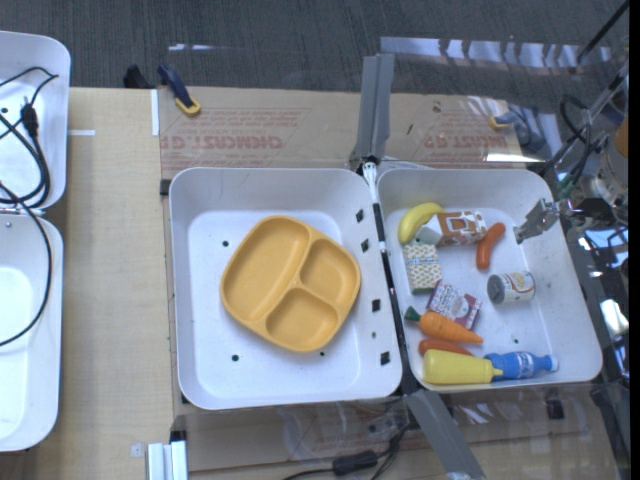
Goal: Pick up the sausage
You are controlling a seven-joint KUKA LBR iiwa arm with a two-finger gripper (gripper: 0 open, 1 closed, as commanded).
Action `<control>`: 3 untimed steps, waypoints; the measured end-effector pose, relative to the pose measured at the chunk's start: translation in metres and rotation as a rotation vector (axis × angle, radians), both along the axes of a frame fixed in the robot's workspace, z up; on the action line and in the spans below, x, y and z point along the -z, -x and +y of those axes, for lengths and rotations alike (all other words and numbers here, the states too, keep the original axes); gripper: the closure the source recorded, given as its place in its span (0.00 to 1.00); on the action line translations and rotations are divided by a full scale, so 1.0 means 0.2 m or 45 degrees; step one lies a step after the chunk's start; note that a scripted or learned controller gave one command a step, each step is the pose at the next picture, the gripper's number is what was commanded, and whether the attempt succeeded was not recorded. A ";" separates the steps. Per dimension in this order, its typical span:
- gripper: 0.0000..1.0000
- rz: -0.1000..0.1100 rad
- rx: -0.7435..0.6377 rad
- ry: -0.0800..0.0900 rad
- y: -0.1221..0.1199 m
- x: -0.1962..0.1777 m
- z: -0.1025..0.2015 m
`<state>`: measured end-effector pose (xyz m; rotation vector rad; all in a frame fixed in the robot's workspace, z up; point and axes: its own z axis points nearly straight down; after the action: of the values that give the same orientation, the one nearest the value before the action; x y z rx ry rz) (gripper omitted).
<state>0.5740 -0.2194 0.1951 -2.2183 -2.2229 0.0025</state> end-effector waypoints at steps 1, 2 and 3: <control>0.00 0.000 -0.121 -0.001 -0.18 0.46 0.35; 1.00 -0.002 -0.122 0.002 -0.19 0.41 0.35; 0.00 -0.002 -0.123 0.001 -0.19 0.41 0.35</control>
<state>0.6110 -0.1497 0.1136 -2.1100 -2.3283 0.0024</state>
